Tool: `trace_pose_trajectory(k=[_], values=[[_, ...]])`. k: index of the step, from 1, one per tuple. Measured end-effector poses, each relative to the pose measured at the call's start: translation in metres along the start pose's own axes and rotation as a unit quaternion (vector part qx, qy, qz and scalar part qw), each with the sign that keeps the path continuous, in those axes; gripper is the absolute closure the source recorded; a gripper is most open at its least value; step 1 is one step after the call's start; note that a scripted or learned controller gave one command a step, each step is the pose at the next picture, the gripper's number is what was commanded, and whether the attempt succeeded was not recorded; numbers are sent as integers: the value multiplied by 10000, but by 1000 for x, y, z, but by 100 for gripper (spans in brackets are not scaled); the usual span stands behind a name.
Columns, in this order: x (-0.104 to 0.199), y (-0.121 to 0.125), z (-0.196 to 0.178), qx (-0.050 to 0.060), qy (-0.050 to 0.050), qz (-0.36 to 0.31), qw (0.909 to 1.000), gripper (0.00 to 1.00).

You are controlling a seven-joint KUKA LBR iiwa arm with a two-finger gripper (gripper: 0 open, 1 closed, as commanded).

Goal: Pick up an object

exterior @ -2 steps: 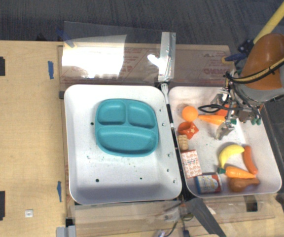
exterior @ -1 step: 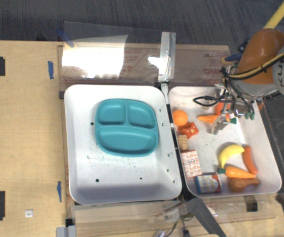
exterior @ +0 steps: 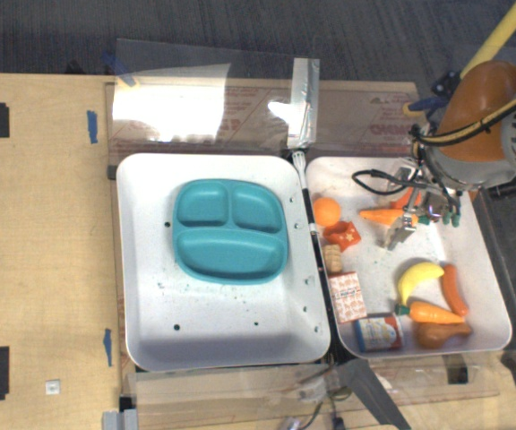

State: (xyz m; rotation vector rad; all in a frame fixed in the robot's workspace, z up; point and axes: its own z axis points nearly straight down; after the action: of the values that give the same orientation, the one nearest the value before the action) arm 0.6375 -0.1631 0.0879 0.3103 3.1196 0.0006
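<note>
The right bin point(exterior: 495, 280) is pretty crowded. Along its left wall, from far to near, there's an orange point(exterior: 327, 211), a small red block point(exterior: 343, 235), a cork-looking piece point(exterior: 332, 258), a printed box point(exterior: 347, 296) and a can point(exterior: 378, 332) lying on its side. Both have labels, but the print is too small to read. Over at the near right sit a banana point(exterior: 417, 280), a carrot point(exterior: 435, 312), a reddish sausage-shaped thing point(exterior: 455, 290) and something brown point(exterior: 433, 334) in the corner, all bunched up and touching.

The gripper point(exterior: 403, 228) hangs over the far part of that bin, with black cables looping just beside it. A second carrot point(exterior: 382, 215) lies right at it, on its left side. Can't tell if the fingers are apart or together, and I can't make out anything held between them.

The left bin point(exterior: 150, 312) holds a teal divided plate point(exterior: 230, 229) with three compartments, nothing in them. Behind the bins there's cardboard with faint red printing, unreadable.
</note>
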Motion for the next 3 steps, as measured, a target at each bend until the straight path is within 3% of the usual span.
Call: trace_pose_trajectory(k=[1, 2, 3], values=[[27, 48, -1, -7, -11, 650, 9979, 0], [22, 48, -16, -11, -84, 646, 9979, 100], [19, 90, -123, -16, -58, 709, 9975, 100]])
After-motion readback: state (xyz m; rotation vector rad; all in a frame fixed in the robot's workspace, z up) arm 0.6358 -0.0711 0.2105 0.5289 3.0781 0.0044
